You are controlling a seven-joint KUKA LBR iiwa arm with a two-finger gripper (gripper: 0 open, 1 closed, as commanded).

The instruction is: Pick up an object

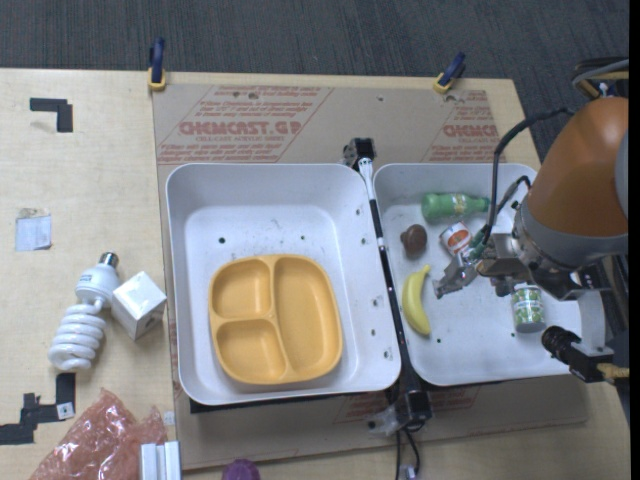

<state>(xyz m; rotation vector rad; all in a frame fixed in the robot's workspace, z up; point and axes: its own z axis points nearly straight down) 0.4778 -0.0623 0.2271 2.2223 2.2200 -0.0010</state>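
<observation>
The gripper [452,278] hovered in the right bin [480,363], just beside the banana [416,303]; its aperture could not be determined. Approach step was judged in hand. Next move required 1 descent onto the banana.

Red print reading "CHEMCAST" repeats across the brown protective sheet [250,118] under the bins. Smaller lines beneath are too blurred to read.
</observation>
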